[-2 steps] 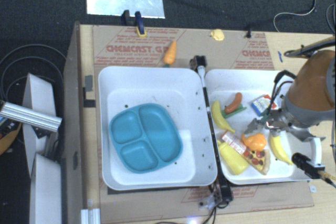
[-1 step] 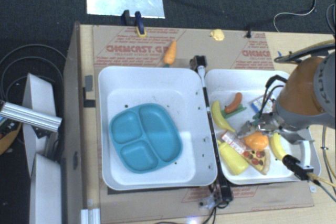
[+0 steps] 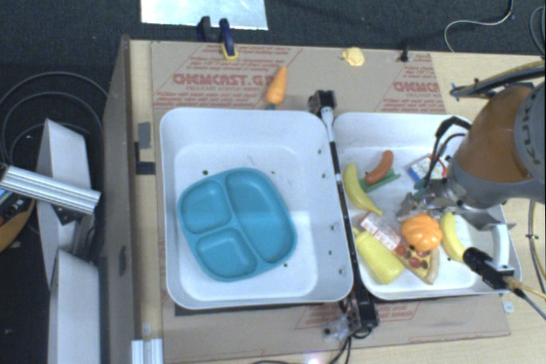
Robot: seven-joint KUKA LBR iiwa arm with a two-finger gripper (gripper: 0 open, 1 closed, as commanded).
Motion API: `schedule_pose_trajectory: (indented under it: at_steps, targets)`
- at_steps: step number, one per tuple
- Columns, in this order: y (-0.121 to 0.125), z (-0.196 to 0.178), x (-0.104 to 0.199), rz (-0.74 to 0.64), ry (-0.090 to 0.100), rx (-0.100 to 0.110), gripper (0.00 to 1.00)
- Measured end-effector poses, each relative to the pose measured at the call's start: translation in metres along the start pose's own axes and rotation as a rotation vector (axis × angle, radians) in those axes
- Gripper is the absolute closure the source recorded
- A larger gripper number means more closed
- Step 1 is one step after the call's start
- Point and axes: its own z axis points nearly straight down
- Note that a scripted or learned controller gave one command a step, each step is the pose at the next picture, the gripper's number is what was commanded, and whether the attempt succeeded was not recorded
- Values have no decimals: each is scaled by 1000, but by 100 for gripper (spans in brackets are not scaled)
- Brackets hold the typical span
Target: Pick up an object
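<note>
Over right bin (image 3: 388, 125), arm (image 3: 499, 151) bent low.

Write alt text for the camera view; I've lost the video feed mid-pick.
The grey arm reaches from the right over the right bin, its gripper low above an orange fruit among two bananas, a red sausage and a yellow bottle. The left bin holds a blue divided plate.

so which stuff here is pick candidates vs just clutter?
Candidates, right bin: banana, carrot, orange, second banana, yellow bottle, wrapped packet. End effector sits over them.

Clutter: blue tray in left bin, loose carrot and yellow bit on the cardboard, blue clamp.
</note>
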Motion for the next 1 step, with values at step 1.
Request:
schedule_pose_trajectory:
  at_steps: [1]
  targets:
    - [28,-93,79,-8,1,-4,100]
